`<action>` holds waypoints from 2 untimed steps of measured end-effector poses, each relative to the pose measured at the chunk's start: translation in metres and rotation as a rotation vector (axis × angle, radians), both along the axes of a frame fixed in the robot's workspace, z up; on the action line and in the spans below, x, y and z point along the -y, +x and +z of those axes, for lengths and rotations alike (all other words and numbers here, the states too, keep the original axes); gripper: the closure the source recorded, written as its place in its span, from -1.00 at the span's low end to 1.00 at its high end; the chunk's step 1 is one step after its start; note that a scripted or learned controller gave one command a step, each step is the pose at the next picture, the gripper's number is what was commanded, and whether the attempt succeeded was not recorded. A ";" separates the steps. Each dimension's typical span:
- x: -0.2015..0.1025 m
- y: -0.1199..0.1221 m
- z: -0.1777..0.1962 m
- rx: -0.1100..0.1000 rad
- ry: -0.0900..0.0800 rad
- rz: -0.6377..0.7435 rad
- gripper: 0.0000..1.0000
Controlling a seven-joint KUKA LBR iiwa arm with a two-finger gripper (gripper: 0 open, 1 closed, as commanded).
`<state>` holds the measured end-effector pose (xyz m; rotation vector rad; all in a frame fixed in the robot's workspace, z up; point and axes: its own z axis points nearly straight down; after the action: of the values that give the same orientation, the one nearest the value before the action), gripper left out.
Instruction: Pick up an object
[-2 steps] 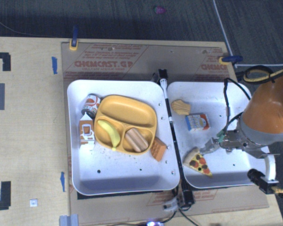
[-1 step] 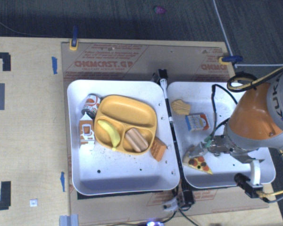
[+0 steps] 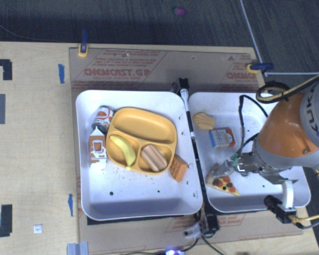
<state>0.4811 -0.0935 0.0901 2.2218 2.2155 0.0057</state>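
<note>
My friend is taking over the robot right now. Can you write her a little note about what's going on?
Gripper: low in the right bin, beside the pizza slice; fingers too hidden to judge.
Right bin: also a milk carton and a tan wedge.
Left bin: a yellow divided plate holding a banana and a hot dog, with a can beside it.
Done: nothing visibly lifted.
Left: grab something and raise it.

The bench (image 3: 32, 142) is made of pale wood. A brown board (image 3: 165, 65) with red letters lies on top of it. Small blue clips (image 3: 84, 40) hold the board at its far edge. Black tape marks (image 3: 5, 68) sit on the left side of the bench. Behind the bench, the floor (image 3: 122, 9) is a dark blue carpet. A thin grey pole (image 3: 247, 20) slants across it on the right.
</note>
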 end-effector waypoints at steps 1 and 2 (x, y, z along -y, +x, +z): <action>0.000 0.000 0.000 0.001 -0.001 0.000 -1.00; 0.000 0.000 0.000 0.002 0.000 0.001 -1.00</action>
<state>0.4815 -0.0937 0.0901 2.2198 2.2152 0.0074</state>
